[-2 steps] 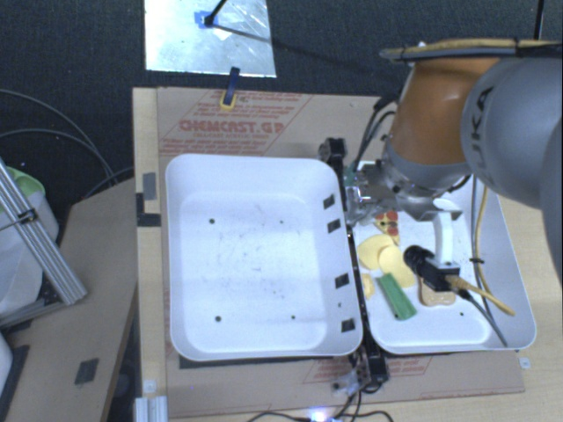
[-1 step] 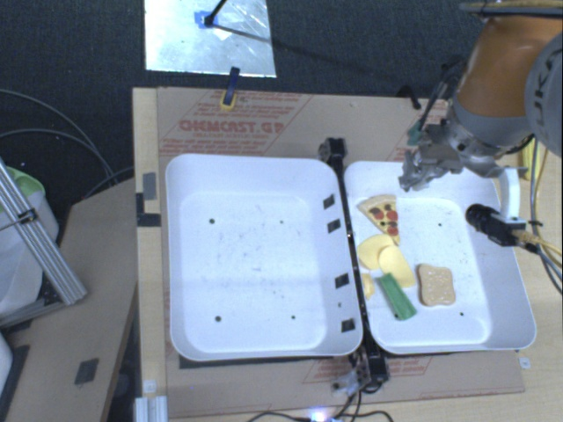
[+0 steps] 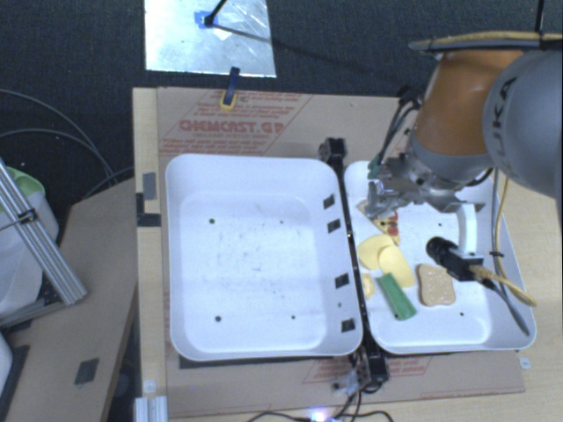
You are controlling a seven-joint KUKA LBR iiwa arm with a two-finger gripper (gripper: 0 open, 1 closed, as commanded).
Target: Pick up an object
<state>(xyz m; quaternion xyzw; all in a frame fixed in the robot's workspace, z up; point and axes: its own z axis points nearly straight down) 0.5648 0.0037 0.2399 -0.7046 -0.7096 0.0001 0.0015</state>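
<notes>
The gripper [image 3: 379, 206] hangs low over the upper left part of the right bin [image 3: 493, 331], in the right half of the frame. Its metal tip is so small and cluttered from this slant that I cannot tell how wide it stands or whether it has hold of anything. The things it might pick lie just below it in the frame: a small red-and-white piece [image 3: 390, 228] nearly under the tip, then the pale yellow rounds [image 3: 379, 253] overlapping one another, a green block [image 3: 398, 296] lying aslant against them, and a tan slice [image 3: 435, 286] just right of the block. The chief risk, as I judge it, is the crowding. A descent into this cluster could land across two things at once, pushing them apart instead of catching one. The yellow rounds look thin and flat on the floor, so a closing grasp may skate over them and come up with nothing. The red-and-white piece looks small enough to be nudged aside. The cluster also sits near the wall shared with the left bin [image 3: 246, 253], so drifting towards frame left could knock the rim.
</notes>
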